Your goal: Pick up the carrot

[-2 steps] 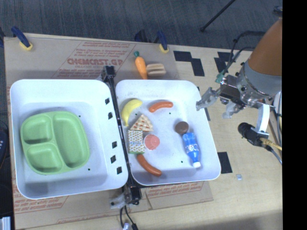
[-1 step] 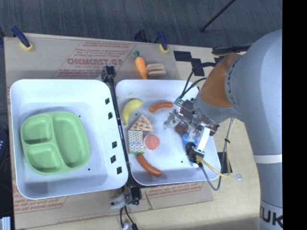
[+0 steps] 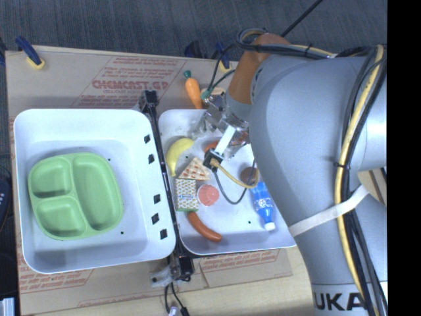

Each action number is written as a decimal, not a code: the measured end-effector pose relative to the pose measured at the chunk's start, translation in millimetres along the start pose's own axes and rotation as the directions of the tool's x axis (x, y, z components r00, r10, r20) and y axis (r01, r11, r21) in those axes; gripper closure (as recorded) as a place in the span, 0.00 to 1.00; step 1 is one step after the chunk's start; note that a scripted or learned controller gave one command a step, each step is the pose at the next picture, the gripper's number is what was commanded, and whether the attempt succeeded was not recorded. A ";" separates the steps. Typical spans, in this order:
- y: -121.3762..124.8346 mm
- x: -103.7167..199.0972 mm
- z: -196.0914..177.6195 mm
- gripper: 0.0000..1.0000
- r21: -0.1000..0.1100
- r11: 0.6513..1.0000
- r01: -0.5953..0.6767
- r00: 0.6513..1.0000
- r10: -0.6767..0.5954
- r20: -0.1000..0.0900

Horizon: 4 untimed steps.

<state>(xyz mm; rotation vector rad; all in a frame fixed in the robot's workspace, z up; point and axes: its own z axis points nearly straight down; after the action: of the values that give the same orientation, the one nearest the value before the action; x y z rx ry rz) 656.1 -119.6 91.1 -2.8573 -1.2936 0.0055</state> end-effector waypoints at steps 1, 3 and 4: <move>-41.3 25.7 -177.2 0.00 -0.002 0.974 -0.224 0.974 0.224 -0.002; -91.5 3.6 -100.1 0.00 0.000 0.945 -0.328 0.945 0.328 -0.001; -86.4 60.4 -120.1 0.00 -0.002 0.861 -0.508 0.861 0.508 0.000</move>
<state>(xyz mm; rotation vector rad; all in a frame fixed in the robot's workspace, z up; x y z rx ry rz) 631.7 -17.5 211.6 -3.0997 -0.4957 0.0063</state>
